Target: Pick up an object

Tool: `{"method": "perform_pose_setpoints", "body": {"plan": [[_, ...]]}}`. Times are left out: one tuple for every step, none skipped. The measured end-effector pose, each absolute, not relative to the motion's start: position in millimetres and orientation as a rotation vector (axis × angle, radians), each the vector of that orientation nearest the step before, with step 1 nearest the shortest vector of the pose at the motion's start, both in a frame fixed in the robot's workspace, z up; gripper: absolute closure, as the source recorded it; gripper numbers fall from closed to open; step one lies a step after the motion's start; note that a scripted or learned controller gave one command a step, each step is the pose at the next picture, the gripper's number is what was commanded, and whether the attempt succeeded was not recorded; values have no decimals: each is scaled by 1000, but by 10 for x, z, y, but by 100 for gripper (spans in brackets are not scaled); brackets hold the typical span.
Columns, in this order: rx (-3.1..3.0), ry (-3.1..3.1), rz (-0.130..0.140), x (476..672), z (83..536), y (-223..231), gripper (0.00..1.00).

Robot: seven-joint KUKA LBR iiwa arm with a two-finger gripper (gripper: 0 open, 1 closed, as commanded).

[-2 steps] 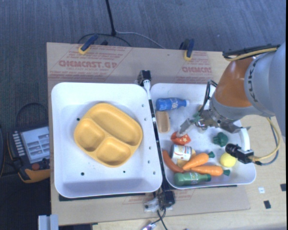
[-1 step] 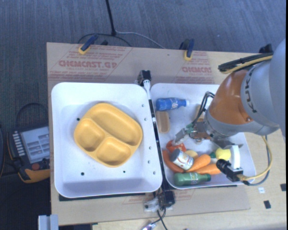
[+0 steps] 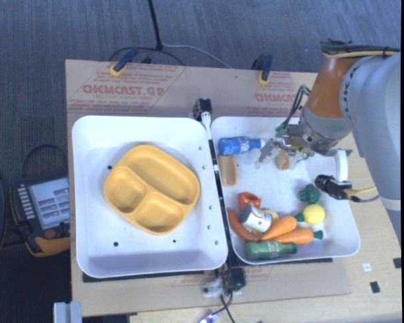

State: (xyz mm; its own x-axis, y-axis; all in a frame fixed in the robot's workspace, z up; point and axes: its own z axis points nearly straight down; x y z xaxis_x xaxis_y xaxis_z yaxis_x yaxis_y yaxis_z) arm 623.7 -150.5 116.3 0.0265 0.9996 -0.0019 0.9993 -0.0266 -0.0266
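You're looking at a pick that, by my read, isn't done yet: the pincer (image 3: 275,155) is hanging low over the back part of the right bin (image 3: 347,244), fingers spread apart w/ nothing showing between them. One fingertip is pointing toward the blue bottle (image 3: 240,145), the other is sitting just beside a small tan piece (image 3: 283,160), too blurry to ID. So the grasp and the lift are what's remaining, imo. Candidate objs are all lying in the right bin: the blue bottle, smooth plastic and roughly cylindrical, on its side near the divider; a tan block (image 3: 228,171), matte, wood-like, just below it; then the front cluster, packed and touching — two orange carrots (image 3: 287,229), tapered and glossy; a green bottle (image 3: 270,249) lying flat along the front wall; a round yellow lemon (image 3: 313,214); a lumpy dark green veg (image 3: 309,194); and a red/white item (image 3: 253,214) I can't make out. The left bin (image 3: 87,247) is holding a yellow tray (image 3: 151,188), rounded, three-compartment, smooth moulded plastic. Both bins are shallow, glossy white, sitting on a bench (image 3: 121,89) w/ a brown cardboard-like sheet, printed in red and clamped at the back.
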Motion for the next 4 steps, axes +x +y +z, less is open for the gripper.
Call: {"method": "perform_pose_setpoints", "body": {"plan": [[-2509,-1937,-26,5182,947,-1391,0],[-2474,-1968,-14,5856,937,-1543,0],[-2406,-2047,-3,6607,921,-1586,0],[-2554,-1831,2,5408,1541,-1506,0]]}}
